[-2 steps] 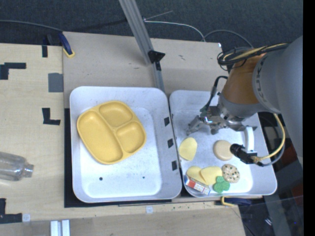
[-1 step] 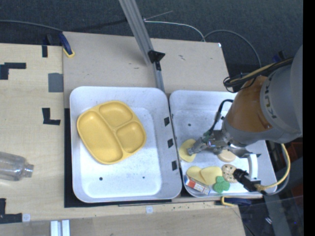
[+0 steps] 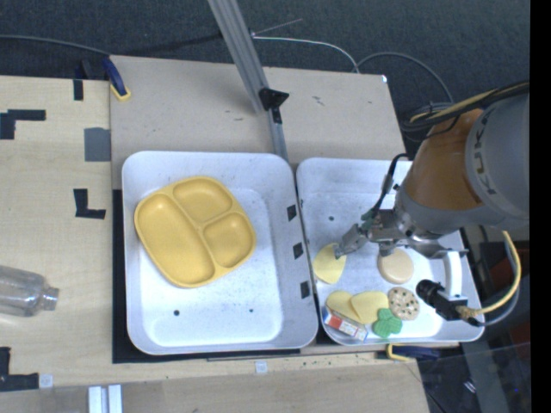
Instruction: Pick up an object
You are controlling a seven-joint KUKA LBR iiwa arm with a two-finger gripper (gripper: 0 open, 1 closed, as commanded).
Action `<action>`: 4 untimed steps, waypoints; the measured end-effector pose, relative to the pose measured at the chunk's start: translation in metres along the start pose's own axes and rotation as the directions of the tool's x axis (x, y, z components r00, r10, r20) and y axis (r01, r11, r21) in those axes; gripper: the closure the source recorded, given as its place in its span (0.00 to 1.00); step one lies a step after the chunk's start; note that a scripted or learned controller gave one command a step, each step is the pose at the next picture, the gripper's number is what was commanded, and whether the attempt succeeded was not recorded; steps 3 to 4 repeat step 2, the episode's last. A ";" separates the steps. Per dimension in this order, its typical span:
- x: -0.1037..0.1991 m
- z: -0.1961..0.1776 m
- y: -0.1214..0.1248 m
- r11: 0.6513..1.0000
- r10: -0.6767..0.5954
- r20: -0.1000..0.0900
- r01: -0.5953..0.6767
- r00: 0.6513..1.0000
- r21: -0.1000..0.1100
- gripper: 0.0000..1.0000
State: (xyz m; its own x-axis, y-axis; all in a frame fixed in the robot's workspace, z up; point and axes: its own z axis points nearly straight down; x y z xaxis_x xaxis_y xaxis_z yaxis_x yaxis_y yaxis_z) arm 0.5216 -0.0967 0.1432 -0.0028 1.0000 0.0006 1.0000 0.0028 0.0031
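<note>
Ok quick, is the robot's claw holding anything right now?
Gripper: low in the right white bin, right beside the pale yellow round toy piece; whether it is open, closed or holding anything cannot be told.

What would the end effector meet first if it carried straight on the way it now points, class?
Most likely the pale yellow round piece lying in the right bin. The end effector points down and toward the view's left, with that piece just beyond its tip. Height above it is unclear from this slanted view.
</note>
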 end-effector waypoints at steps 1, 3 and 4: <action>0.096 -0.047 -0.007 1.000 -0.007 -0.003 0.007 1.000 0.002 0.00; 0.091 -0.054 -0.008 1.000 -0.001 -0.001 0.001 1.000 0.007 1.00; 0.091 -0.054 -0.008 1.000 -0.001 -0.001 0.001 1.000 0.007 1.00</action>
